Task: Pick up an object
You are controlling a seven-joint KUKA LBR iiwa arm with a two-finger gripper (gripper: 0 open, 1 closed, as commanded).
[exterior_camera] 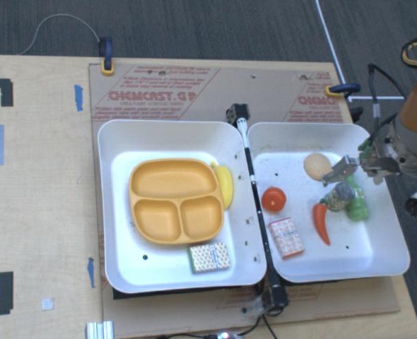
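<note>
My gripper point(357, 172) hangs over the right side of the right bin point(385, 260), its two fingers spread open with nothing between them. Just below it lie a grey lump point(341, 196) and a green object point(358, 209), touching each other. A red chili point(321, 223) lies to their left. Further left are a red tomato point(273, 199) and a pink box point(287, 236). A beige rounded object point(317, 165) rests left of the gripper's left finger point(339, 170).
The left bin point(113, 189) holds an orange divided plate point(175, 200), a yellow object point(225, 186) at the plate's right rim and a patterned box point(210, 257). A black clamp point(237, 113) sits where the bins meet. The arm's body stands at the far right.
</note>
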